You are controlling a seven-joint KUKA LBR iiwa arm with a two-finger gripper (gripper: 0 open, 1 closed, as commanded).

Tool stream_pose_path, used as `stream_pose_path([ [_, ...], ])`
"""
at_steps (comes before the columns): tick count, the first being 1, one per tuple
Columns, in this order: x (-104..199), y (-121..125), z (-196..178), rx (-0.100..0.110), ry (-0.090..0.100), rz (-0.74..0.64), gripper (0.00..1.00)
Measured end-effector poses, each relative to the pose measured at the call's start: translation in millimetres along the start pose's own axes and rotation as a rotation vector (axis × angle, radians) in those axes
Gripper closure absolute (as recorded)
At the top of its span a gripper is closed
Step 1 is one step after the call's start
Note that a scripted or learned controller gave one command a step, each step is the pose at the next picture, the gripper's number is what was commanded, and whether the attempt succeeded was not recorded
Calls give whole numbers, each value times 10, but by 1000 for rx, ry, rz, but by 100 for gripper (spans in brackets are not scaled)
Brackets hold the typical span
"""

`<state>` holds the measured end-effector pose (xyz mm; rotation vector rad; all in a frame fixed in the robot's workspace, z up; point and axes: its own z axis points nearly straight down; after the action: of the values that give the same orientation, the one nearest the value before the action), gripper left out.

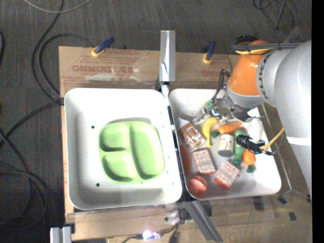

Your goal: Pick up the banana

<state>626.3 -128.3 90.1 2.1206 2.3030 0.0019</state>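
Observation:
The yellow banana (207,129) lies in the upper middle of the right bin (268,186), curved, between a small brown carton (192,134) and an orange carrot (231,128). My gripper (218,108) hangs just above and slightly right of the banana's upper end, under the orange wrist band (247,80). The wrist hides much of the gripper, and I see nothing held in it.
The right bin also holds a white can (225,145), two more cartons (203,161) (227,175), a red fruit (198,185) and green and orange pieces (242,156), all packed close to the banana. In the left bin (81,115) lies a green divided plate (131,151).

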Motion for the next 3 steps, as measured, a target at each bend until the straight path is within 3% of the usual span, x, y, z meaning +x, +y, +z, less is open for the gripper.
stream_pose_path([
  [1,174,330,-30,8,6,-220,0],
  [2,176,330,-118,8,7,-220,100],
  [3,749,490,-935,11,3,250,100],
])
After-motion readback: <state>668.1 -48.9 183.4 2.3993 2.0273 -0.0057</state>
